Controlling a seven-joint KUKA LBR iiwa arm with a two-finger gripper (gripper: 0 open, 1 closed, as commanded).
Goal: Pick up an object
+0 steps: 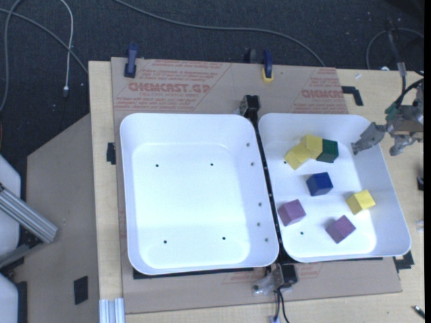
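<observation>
The pincer (382, 142) hangs over the far right rim of the right bin (397, 237), its two fingers spread apart with nothing between them and nothing touching them. All the candidates lie in that bin: a green block (328, 151) nearest the pincer, pressed against a pair of yellow blocks (304, 152) on its left; a blue block (319, 183) nearer the camera from those; a lone yellow block (361, 201) to the right of the blue one; and two purple blocks (291, 212) (340, 228) along the bin's near side. The step in hand looks like choosing and approaching a target. The lone yellow block or the blue one seem the cleaner picks, since each stands apart from its neighbours, leaving room for both fingers; the green block's contact with the yellow pair risks a crowded, slipping grasp.
</observation>
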